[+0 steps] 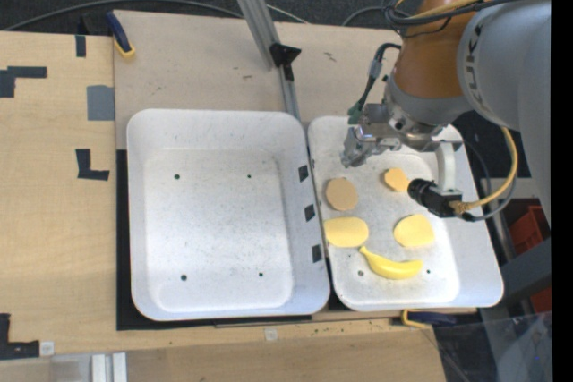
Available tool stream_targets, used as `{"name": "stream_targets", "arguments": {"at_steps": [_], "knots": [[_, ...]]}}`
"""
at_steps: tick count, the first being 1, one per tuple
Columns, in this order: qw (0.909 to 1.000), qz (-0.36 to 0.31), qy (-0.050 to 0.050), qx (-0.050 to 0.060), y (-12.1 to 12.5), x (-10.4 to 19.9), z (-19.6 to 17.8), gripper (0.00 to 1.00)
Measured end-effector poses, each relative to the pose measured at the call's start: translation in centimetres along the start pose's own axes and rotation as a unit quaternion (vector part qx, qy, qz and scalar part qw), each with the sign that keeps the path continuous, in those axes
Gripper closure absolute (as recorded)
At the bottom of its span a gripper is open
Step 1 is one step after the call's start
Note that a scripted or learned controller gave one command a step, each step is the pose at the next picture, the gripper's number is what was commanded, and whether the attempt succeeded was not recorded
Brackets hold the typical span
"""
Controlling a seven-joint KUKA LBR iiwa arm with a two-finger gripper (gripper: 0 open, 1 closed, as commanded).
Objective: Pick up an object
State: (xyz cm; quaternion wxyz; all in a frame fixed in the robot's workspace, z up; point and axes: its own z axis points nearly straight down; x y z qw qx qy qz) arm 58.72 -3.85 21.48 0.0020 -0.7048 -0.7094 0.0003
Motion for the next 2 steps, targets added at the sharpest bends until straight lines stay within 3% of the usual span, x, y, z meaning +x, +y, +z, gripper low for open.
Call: {"name": "stream_targets", "arguments": {"at_steps": [1, 2], "knots": [[1.0, 0.0, 0.0, 0.0, -2.6, 4.2, -1.2, 1.0], [1.0, 0.0, -0.001, 0.001, -5.0, 9.0, -0.1, 1.0]]}}
